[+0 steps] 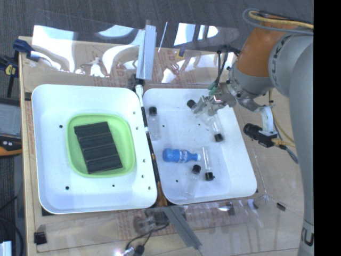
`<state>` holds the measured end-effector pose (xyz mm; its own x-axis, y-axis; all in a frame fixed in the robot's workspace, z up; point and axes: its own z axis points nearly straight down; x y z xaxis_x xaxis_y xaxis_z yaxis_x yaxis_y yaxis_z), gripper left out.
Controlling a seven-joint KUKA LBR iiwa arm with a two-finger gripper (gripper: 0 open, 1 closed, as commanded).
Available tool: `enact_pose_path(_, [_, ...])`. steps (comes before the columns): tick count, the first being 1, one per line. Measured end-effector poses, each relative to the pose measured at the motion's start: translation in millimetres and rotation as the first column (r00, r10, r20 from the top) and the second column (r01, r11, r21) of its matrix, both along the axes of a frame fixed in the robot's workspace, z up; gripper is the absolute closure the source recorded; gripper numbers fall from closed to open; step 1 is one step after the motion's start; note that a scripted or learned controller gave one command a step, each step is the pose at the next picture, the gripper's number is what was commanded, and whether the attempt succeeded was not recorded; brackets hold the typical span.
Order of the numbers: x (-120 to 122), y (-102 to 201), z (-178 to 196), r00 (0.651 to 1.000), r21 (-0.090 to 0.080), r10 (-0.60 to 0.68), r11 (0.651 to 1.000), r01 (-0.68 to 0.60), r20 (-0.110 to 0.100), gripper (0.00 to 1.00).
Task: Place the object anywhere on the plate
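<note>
The gripper (pixel 209 103) hangs over the far right part of the right bin (pixel 241 181), beneath the grey arm (pixel 277 63) with its orange band. Whether its jaws are spread or pressed together cannot be told, as metal and clear plastic blur together there. Nothing can be made out between them.

The right bin carries several small clear vials with dark caps: one (pixel 154 121) near the left wall, one (pixel 215 128) just below the gripper, and two (pixel 206 164) close together toward the near edge with another (pixel 193 179) beside them. A blue bottle (pixel 180 155) lies on its side near the bin's middle. Which of these is the object to move is not certain.

The plate (pixel 126 135) is green and sits in the middle of the left bin (pixel 48 191); a dark ribbed block (pixel 98 147) covers much of its centre.

The main risks, as a judgement: the vials are clear, thin and round, so a grasp could slip or roll one away, and the clustered pair near the near edge could be knocked together. The raised walls where the two bins meet must be cleared in transit, or a carried item may catch. On the plate, open room is a green margin around the block, widest along its right and far sides; a drop onto the ribbed block might tip or roll off.
</note>
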<state>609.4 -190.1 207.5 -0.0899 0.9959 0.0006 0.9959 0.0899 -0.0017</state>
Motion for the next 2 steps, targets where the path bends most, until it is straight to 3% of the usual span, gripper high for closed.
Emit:
enact_pose_path(1, [0, 0, 0, 1.000, 0.000, 0.000, 1.000, 0.000, 0.000, 0.00])
enact_pose_path(2, [-8, -19, 85, 0.998, 0.000, -0.061, 0.998, 0.061, 0.001, 0.00])
